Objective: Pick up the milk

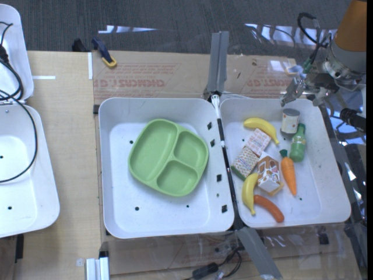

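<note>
A: Milk, that would be the small carton with the brown and white print, low in the right bin. It lies among other play food: a banana touching its left side, a carrot just beside its right, a sausage below it.

B: And the arm?

A: The gripper hangs over the bin's upper right corner, well apart from the carton. Whether its jaws are wide or narrow I cannot tell; wires and brackets clutter that spot.

B: What sits nearest to it?

A: A small can and a green bottle. The carton is farther down, hemmed in.

B: So the crowding matters?

A: I'd judge so. With the banana and carrot pressed close, there is little room to slip in. The green plate in the left bin plays no part.
</note>
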